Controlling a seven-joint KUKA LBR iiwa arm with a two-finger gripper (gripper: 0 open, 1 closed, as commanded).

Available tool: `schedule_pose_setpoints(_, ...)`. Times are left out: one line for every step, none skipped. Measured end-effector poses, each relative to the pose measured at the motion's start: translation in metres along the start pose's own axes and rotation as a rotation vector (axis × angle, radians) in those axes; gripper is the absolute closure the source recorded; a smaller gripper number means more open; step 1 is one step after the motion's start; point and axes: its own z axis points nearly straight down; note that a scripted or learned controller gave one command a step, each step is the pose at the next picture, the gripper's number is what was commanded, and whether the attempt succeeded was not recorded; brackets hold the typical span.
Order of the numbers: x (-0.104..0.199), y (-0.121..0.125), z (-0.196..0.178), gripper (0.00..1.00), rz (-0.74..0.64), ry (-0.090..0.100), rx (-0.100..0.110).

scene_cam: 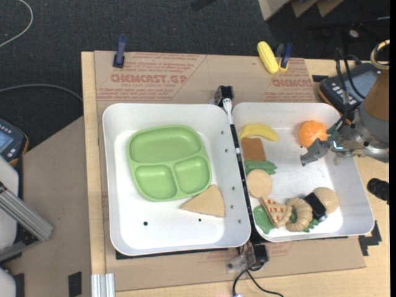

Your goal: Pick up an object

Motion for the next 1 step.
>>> schedule_pose_setpoints(-0.0001, 0.0008, -0.0109, 1.00, 0.000, -0.001, -0.003)
